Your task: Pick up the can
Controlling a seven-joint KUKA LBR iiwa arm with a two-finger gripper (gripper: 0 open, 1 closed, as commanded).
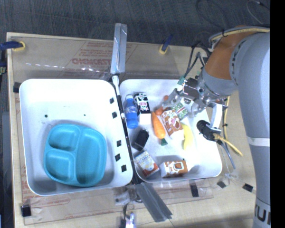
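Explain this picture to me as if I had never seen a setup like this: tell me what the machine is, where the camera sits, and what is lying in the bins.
One camera looks down at a slant on a bench with two shallow white bins. The grey machine with the orange band is a robot arm reaching in from the right. Its end effector sits over the right bin; I cannot see anything held in it. The left bin holds a blue divided tray. The right bin holds clutter: a blue bottle, a carrot, a banana, a small black block and some printed packages. The job is to pick up a can, which I cannot single out here.
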